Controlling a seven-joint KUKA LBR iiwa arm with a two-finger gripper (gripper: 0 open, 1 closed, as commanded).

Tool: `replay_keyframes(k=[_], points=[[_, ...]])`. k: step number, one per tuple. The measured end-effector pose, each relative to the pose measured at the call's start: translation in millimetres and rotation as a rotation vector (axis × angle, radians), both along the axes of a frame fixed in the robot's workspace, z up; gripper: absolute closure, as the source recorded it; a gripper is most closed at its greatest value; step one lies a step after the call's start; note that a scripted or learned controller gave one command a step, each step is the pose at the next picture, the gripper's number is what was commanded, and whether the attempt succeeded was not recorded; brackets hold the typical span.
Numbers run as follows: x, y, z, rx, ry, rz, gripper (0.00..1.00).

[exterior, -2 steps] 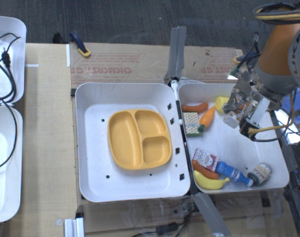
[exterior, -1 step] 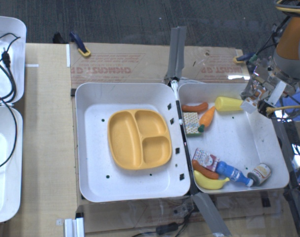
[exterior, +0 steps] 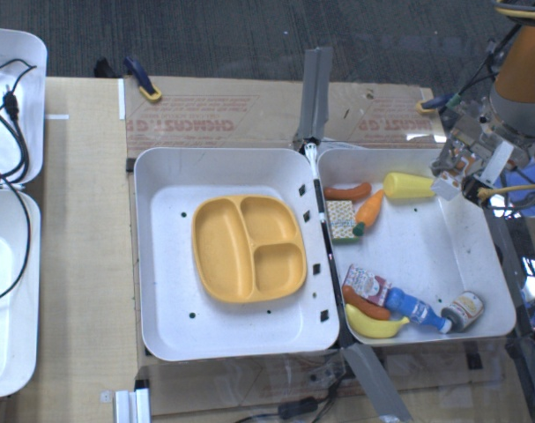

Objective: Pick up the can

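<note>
The can lies on its side in the near right corner of the right bin, touching the cap end of a blue bottle, with a banana, a sausage and a carton close by to its left. The gripper hangs over the far right rim of that bin, just beside a yellow corn-like piece and well apart from the can; I cannot tell whether the jaws are open or closed, as cables and brackets clutter that spot. Nothing shows between them. The left bin carries a yellow divided plate. By my reading, the task is at its start: the can sits untouched, and the reach across to the near corner, the descent, the grasp and the lift are all left to do
</note>
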State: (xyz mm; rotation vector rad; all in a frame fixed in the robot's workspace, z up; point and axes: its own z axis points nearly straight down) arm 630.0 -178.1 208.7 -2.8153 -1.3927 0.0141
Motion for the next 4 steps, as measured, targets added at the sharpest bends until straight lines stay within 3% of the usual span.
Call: replay_keyframes(k=[1,4], points=[[17,-34,-8,0.002,-0.004,-0.086,1.00],[18,-31,16,-0.004,0.006,-0.070,1.00]])
